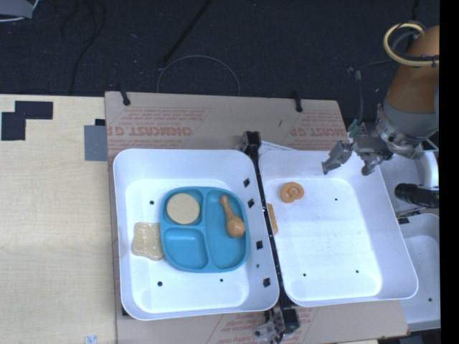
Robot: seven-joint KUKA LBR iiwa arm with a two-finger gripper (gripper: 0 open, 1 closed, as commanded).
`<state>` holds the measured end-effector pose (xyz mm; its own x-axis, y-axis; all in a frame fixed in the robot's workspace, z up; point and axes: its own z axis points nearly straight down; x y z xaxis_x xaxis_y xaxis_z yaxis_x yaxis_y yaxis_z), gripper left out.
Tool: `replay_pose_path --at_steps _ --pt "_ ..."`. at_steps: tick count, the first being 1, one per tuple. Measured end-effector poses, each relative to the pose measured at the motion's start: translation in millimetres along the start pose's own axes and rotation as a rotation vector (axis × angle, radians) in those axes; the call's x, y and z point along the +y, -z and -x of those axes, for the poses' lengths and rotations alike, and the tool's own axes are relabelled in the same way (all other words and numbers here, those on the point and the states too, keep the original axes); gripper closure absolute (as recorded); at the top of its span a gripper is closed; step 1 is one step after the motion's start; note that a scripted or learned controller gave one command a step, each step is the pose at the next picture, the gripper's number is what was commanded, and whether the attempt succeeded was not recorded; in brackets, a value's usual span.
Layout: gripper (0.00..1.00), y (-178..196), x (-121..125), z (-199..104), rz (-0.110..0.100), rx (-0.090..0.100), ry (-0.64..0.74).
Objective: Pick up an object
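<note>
Drumstick [232,217] in blue tray [188,252], bone pointing up-left, end effector [351,158] apart

A pale wooden bench top [50,221] with 2 black patches and 1 grey patch bears a brown printed cardboard sheet [215,124], while dark carpet [215,34] behind is crossed by thin black cables [193,20].

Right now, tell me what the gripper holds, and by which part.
Nothing. The gripper is open above the right bin's far edge, apart from the pretzel.
</note>
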<state>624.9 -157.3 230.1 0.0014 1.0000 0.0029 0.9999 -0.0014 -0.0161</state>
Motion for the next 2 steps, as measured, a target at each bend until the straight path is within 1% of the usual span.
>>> replay_pose_path --at_steps 1,2 --pt "0.00 8.4 2.3 0.0 0.013 -0.002 0.002" --pt "0.00 -37.7 -1.3 5.2 0.009 -0.002 0.001"
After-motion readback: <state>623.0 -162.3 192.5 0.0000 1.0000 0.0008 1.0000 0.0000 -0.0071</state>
